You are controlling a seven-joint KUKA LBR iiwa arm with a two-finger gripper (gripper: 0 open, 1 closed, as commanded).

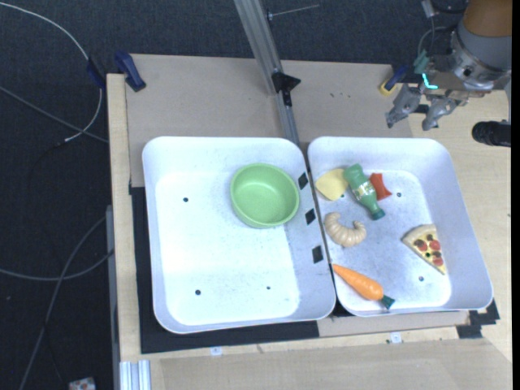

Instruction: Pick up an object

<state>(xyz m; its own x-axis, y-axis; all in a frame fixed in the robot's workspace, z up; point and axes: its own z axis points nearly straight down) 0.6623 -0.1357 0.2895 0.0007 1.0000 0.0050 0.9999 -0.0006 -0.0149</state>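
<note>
1. The arm (487, 23) comes in at the top right, grey with an orange band above the wrist
2. Its jaws (414, 114) hang over the bare worktop (203, 96), just beyond the far edge of the right bin (463, 210); the two fingers stand apart with nothing between them
3. The right bin holds all the small things, none of them touched by the arm
4. A green bottle (363, 191) lies near the bin's middle rear, tilted, with a yellow piece (330, 185) touching its left side and a red piece (380, 186) just beside its right
5. A pale croissant (345, 230) lies just in front of the bottle, near the bin's left wall
6. A pizza slice (426, 246) sits toward the right side, well apart from the croissant
7. A carrot (361, 283) lies along the front edge, its green end pointing right
8. The left bin (187, 266) carries a green bowl (264, 195), upright, near its rear right corner
9. A metal post (260, 39) slants up from between the two bins
10. A blue clamp (128, 70) grips the worktop's far left corner
</note>
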